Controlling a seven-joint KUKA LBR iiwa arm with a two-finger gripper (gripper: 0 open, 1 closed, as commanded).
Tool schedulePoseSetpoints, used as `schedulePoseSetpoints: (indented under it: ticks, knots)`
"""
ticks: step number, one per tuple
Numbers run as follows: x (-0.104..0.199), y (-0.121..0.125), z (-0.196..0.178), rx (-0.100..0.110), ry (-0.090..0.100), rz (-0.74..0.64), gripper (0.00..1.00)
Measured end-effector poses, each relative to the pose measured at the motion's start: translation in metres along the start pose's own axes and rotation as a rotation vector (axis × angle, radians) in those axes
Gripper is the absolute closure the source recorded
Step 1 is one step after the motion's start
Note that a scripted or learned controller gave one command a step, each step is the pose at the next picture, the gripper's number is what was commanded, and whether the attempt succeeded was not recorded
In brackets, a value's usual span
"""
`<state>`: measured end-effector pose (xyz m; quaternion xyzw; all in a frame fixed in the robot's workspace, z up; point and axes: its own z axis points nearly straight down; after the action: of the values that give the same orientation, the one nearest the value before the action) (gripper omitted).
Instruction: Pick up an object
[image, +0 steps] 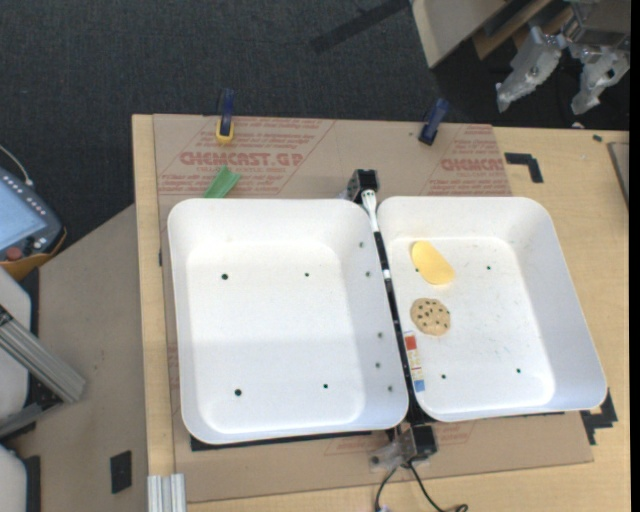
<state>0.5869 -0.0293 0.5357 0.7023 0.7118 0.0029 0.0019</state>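
Two white bins sit side by side: the left bin and the right bin, which holds a yellow chip and a cookie near its left wall. The gripper hangs far above the bench's top right corner, fingers spread wide, holding nothing

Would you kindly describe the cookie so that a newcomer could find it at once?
Look in the right-hand white bin, near its left wall. The cookie lies just below a plain yellow oval piece; it is the round, tan one with dark specks.
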Motion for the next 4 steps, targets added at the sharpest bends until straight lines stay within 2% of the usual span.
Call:
schedulePoseSetpoints:
  ticks: [1, 2, 3, 4]
  knots:
    - [0.140, 0.008, 0.069, 0.016, 0.003, -0.002, 0.00]
    - [0.095, -0.039, -0.005, -0.003, 0.000, 0.017, 0.00]
    - [0.244, 0.007, 0.003, 0.005, 0.003, -0.001, 0.00]
    - [0.235, 0.008, -0.010, -0.002, 0.001, 0.012, 1.00]
